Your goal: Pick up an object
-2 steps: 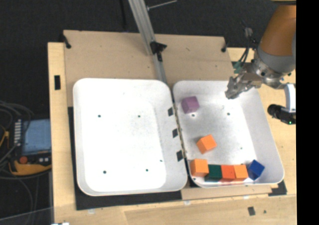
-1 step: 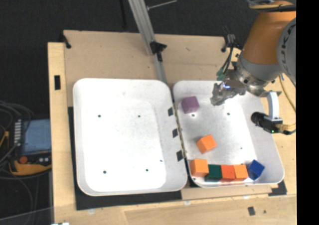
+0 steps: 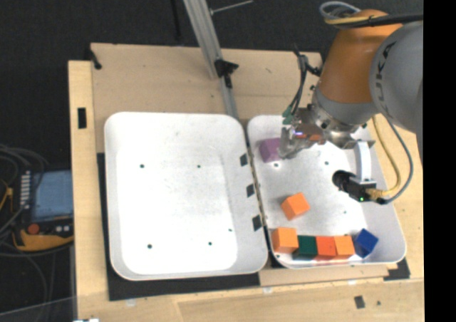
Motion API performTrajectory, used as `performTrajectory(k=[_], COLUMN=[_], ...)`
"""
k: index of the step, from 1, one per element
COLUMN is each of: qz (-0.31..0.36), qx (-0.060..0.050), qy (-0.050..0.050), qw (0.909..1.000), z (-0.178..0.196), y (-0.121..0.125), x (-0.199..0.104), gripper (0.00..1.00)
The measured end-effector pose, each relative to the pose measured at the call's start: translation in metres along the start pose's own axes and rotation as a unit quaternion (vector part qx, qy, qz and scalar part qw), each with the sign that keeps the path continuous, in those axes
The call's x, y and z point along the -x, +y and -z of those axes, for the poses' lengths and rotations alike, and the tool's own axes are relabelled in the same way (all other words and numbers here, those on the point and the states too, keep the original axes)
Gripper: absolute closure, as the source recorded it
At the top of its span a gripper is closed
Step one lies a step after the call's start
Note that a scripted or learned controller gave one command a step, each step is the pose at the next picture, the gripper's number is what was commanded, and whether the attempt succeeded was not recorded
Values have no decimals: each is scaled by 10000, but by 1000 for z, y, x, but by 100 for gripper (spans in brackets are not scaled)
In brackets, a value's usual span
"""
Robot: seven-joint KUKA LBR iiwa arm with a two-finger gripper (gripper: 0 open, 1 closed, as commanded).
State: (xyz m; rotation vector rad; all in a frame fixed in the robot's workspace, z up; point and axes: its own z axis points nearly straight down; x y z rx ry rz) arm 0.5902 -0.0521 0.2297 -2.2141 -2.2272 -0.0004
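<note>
In the right bin (image 3: pixel 385 231) a purple block (image 3: pixel 268 149) lies near the far left corner. My gripper (image 3: pixel 291 144) hangs just to its right, close beside it. An orange cube (image 3: pixel 295 205) sits tilted in the middle of that bin. Along the bin's near wall stand an orange block (image 3: pixel 286 239), a green block (image 3: pixel 307 246), two more orange blocks (image 3: pixel 335 246) and a blue block (image 3: pixel 365 241) in a row.
The left bin (image 3: pixel 178 192) lies beside the right one. A slanted metal rail (image 3: pixel 206 35) runs from the top down to the gap between the bins. A black cable fitting (image 3: pixel 350 184) hangs off the arm over the right bin.
</note>
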Motion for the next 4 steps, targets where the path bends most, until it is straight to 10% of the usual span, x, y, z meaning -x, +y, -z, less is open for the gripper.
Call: performTrajectory(k=[3, 4], qz=[7, -14], qx=[8, 6], qy=[0, -2], qw=[10000, 10000], z=[11, 11], y=[-7, -7], x=[-144, -142], gripper=[100, 0])
